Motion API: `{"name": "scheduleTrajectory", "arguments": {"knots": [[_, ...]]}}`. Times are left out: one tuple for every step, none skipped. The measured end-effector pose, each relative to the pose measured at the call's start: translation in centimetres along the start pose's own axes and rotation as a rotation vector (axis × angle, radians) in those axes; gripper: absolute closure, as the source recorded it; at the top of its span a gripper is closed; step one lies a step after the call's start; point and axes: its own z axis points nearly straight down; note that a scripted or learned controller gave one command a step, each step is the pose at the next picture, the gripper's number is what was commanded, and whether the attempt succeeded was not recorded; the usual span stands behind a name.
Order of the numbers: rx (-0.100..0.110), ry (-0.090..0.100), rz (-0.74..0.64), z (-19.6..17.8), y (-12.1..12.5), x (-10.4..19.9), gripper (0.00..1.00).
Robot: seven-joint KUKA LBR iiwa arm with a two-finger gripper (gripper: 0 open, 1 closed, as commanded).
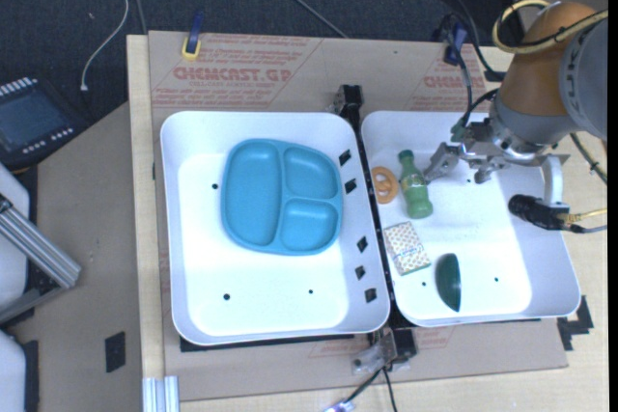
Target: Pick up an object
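Cardboard [290, 63] (print perhaps "CHEMCAST GP")

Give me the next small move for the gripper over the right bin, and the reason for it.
Probably shift the gripper left and lower it over the small green plastic bottle. It hangs above the right white bin with nothing between its fingers, and that bottle is the nearest object, lying just left of it.
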Motion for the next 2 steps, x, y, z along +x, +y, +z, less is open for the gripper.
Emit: {"name": "scheduleTrajectory", "arguments": {"knots": [[0.0, 0.0, 0.0, 3.9, 0.0, 0.0, 0.0], [-0.006, -0.001, 0.0, 2.5, 0.1, 0.0, 1.0]]}}
